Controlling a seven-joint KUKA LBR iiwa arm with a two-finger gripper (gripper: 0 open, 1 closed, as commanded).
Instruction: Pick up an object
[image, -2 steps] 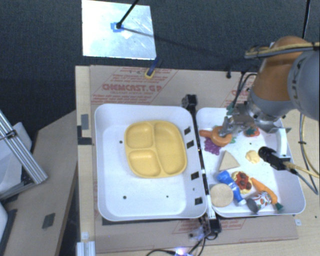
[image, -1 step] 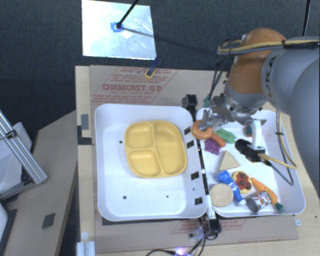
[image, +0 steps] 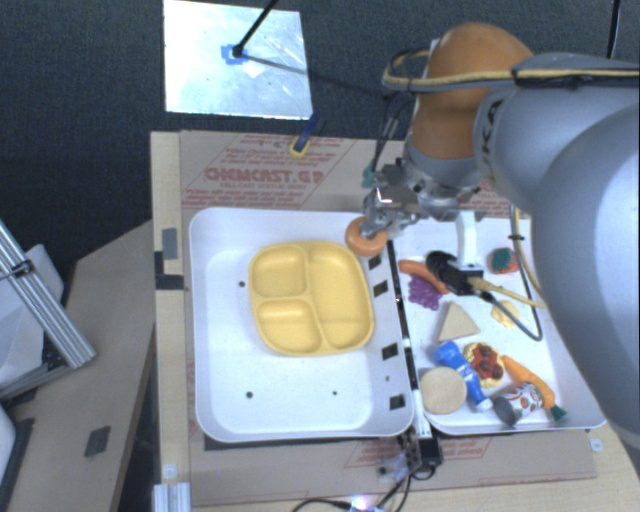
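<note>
Claw (image: 383, 215) sits over the divider between the bins, and an orange ring (image: 365, 238) hangs at its tips, apparently gripped, so the pick looks nearly done. Yellow tray (image: 308, 298) lies at its seven o'clock; remaining toys lie toward five o'clock.

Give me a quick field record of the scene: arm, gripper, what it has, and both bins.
arm: reaches in from the right, over the bins' dividing edge
gripper: low at the divider's far end
held item: orange ring-shaped toy right under the gripper; grasp unclear
left bin: yellow divided tray
right bin: mixed toy food, including a round tan disc and carrot
</note>
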